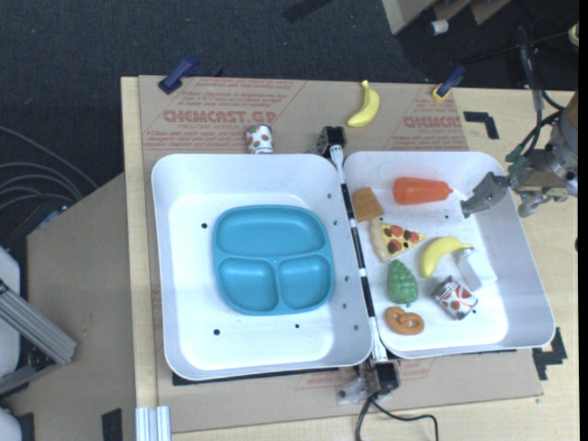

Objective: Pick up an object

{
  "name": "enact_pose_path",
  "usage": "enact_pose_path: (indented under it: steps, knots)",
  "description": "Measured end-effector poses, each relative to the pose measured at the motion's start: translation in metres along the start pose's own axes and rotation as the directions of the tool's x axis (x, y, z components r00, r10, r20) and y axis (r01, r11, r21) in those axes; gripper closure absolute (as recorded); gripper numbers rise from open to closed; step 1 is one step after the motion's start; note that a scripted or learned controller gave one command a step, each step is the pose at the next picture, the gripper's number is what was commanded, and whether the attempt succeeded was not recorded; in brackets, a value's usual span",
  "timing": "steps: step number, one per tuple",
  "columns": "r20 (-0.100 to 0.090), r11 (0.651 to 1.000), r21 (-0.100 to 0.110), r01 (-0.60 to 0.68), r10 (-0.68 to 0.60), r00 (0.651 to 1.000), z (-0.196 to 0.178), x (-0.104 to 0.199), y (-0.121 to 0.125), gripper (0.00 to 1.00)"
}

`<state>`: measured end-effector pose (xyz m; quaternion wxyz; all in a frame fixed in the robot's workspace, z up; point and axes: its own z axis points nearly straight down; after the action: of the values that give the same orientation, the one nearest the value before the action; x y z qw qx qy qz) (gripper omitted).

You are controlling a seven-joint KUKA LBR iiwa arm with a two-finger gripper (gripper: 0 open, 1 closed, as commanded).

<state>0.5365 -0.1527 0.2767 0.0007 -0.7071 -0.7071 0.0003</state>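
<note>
Hand [503, 194] at right bin's [524, 274] far right edge, fingers spread, nothing between them. Candidates crowd the bin's left half: orange plastic carrot [423, 190], yellow toy banana [443, 254], small red-and-white can [455, 299]. Risk, by my judgement: banana and can lie close, so descending fingers may nudge both and close on neither.

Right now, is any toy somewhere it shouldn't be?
Yes. A banana and a small can lie on the cardboard behind the bins, outside both. The other toys sit inside the right bin.
</note>
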Motion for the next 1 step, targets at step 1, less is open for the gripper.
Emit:
enact_pose_path:
  steps: [1]
  knots:
    - [0.0,1.0,0.001,0.001,-0.001,1.0,0.1162,0.01,0.0744,0.0]
